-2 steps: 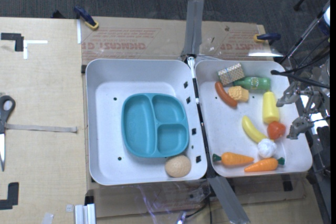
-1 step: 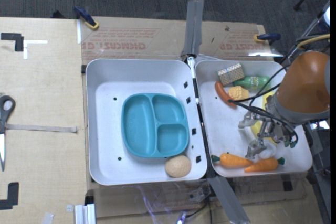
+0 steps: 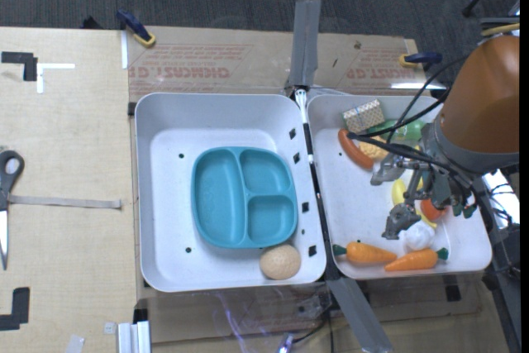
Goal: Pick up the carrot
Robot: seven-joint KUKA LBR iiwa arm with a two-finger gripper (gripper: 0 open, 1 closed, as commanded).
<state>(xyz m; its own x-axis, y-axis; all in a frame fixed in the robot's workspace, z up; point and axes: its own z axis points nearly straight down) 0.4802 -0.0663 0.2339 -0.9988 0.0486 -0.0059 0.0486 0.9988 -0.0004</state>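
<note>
Two orange carrots lie along the front wall of the right bin [image 3: 331, 202]. One carrot [image 3: 370, 254] has its green top pointing left, and the other carrot [image 3: 413, 261] has its green top pointing right. My gripper [image 3: 402, 221] hangs over the right bin, a short way behind the two carrots and beside a white item [image 3: 418, 237]. No carrot is in its grasp. The arm's orange band and grey wrist cover the bin's right part.
A red sausage [image 3: 355, 150], a speckled beige block [image 3: 364, 115], yellow and green items and a small red-orange piece [image 3: 430, 211] crowd the right bin's back and middle. The left bin [image 3: 157, 178] holds a teal divided plate [image 3: 244, 196] and a beige ball [image 3: 280, 262].
</note>
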